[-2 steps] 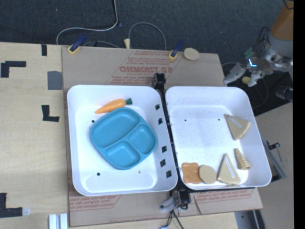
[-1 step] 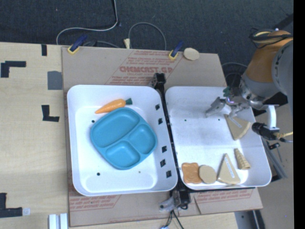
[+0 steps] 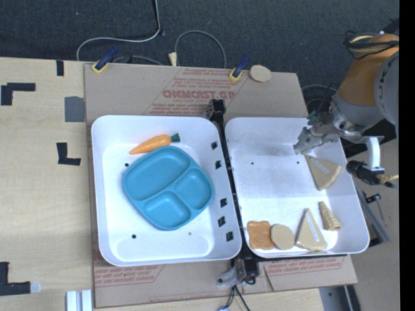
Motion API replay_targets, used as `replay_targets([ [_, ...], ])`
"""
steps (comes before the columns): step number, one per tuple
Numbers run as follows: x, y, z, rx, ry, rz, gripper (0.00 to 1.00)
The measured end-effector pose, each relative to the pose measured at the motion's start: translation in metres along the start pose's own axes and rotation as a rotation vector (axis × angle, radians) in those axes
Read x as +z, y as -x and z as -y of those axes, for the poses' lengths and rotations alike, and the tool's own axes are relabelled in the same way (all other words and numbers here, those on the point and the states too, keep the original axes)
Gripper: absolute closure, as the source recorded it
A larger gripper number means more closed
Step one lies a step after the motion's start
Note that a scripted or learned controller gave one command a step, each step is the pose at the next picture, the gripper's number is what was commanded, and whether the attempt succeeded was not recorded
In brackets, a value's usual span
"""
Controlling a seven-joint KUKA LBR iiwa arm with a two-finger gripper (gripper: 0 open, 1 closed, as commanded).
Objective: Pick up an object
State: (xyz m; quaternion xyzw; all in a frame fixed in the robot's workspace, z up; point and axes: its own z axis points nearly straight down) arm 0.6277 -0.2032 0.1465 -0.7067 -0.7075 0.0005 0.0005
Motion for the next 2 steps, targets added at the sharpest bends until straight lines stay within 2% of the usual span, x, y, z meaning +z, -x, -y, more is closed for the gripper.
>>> replay_targets([
  [1,0.0005,0.0,0.0002,0.0,-0.001,0.0,0.0],
  [2,-0.0095,-0.0004,-0.0001,0.0,0.0,0.0,1.0],
])
